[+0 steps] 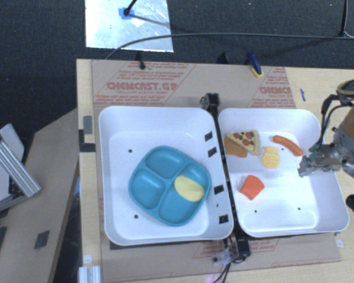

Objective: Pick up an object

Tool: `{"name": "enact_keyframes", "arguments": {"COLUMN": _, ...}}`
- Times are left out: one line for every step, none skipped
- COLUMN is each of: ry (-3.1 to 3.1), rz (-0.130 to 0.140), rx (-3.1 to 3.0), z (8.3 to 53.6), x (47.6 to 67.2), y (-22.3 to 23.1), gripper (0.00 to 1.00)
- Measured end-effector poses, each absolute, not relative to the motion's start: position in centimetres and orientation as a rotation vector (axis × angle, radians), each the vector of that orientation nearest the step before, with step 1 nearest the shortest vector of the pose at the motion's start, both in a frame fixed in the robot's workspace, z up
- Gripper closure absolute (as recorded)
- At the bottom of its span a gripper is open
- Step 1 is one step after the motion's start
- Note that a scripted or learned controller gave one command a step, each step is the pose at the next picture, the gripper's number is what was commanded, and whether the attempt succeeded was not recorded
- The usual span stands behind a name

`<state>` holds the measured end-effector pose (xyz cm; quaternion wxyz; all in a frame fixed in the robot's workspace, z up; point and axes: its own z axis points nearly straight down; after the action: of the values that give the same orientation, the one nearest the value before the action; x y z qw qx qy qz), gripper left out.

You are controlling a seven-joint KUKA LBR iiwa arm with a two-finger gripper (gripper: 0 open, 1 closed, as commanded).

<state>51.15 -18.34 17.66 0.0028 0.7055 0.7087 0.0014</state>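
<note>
The right bin (283,217) holds a pizza slice (242,141), a red sausage (287,145), a round yellow piece (271,157) and an orange wedge (252,187). My gripper (311,164) hangs over the right bin's right side, just right of the sausage and the yellow piece. Nothing shows between its fingers.
In the left bin (121,152) lies a blue divided plate (159,187) with a yellow oval piece (189,188) in one compartment. A black divider with clips (219,175) joins the two bins. The arm (351,140) comes in from the right edge.
</note>
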Motion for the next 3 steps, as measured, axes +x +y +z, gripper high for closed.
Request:
{"name": "enact_keyframes", "arguments": {"ry": 2.221, "rz": 0.005, "rx": 2.211, "z": 23.9, "x": 51.8, "y": -18.7, "gripper": 1.0}}
{"name": "enact_keyframes", "arguments": {"ry": 2.223, "rz": 0.004, "rx": 2.211, "z": 28.6, "x": 51.9, "y": -18.8, "gripper": 1.0}}
{"name": "enact_keyframes", "arguments": {"ry": 2.231, "rz": 0.003, "rx": 2.21, "z": 28.0, "x": 52.3, "y": -14.5, "gripper": 1.0}}
